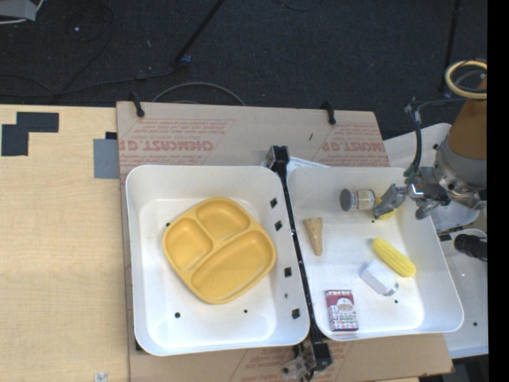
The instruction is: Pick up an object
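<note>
yellow tray (220,250) in left bin (151,213), corn (394,257) in right bin (445,293)

Bright even light falling from above, white bins (143,213) shining a little pale, soft small shadows sitting just beside the yellow tray (220,249), far floor (238,38) staying dark, whole picture looking a bit soft and grainy

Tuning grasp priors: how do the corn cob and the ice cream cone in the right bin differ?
The corn cob is bright yellow and rounded; the ice cream cone is pale tan and tapers to a point. The corn cob lies diagonally at the bin's right side; the cone lies near the divider, pointing toward the bin's front. Both lie flat in the right bin, untouched.
</note>
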Controlling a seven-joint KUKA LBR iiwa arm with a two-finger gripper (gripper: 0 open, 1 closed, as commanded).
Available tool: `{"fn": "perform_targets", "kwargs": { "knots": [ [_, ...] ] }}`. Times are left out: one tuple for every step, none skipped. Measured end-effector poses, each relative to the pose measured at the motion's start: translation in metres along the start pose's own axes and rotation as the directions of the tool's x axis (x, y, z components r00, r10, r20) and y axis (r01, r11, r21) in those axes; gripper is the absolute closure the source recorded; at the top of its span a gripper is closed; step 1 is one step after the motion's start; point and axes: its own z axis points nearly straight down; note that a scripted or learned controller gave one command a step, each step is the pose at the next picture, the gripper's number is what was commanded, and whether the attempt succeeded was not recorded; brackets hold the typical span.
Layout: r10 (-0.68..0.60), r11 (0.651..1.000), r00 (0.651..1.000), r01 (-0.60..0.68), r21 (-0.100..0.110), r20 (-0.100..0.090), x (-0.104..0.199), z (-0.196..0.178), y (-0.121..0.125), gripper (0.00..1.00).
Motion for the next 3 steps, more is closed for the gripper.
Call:
{"fn": "perform_targets", "kwargs": {
  "knots": [
    [0.001, 1.000, 1.000, -0.001, 0.000, 0.000, 0.000, 0.043, 0.001, 0.00],
    [0.002, 1.000, 1.000, -0.002, 0.000, 0.000, -0.005, 0.089, -0.002, 0.00],
    [0.002, 1.000, 1.000, -0.002, -0.002, 0.001, -0.006, 0.076, -0.001, 1.00]
  ]
}}
